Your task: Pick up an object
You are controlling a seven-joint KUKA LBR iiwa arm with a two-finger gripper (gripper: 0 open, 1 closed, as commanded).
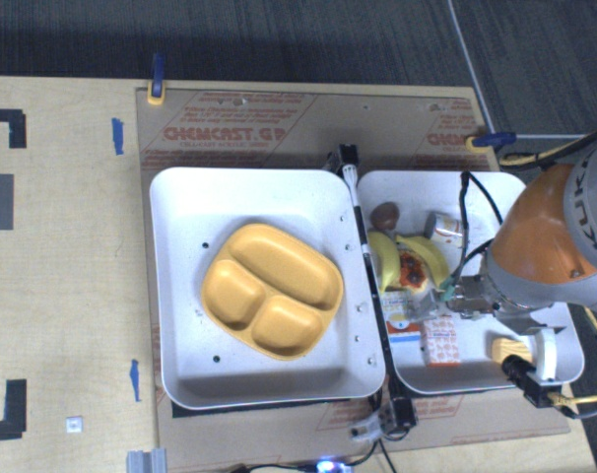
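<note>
The right bin (pixel 417 187) holds a small heap of things. A yellow banana (pixel 385 256) lies along its left wall, with a red and yellow packet (pixel 413 270) against it. Behind them sit a brown rounded object (pixel 384 213) and a small silver can (pixel 443 227). A red and white packet (pixel 439 343) and a white label card (pixel 403 329) lie nearer the front. My gripper (pixel 453 295) hangs low in this bin, just right of the banana and above the red and white packet. The wrist hides its tips, and nothing shows between them.
The left bin (pixel 180 264) carries a large yellow three-compartment tray (pixel 271 289), tilted across its middle. A black divider rail (pixel 365 254) runs between the bins. The orange-banded arm (pixel 545 239) covers the right bin's right side. Cables (pixel 473 215) loop over its back.
</note>
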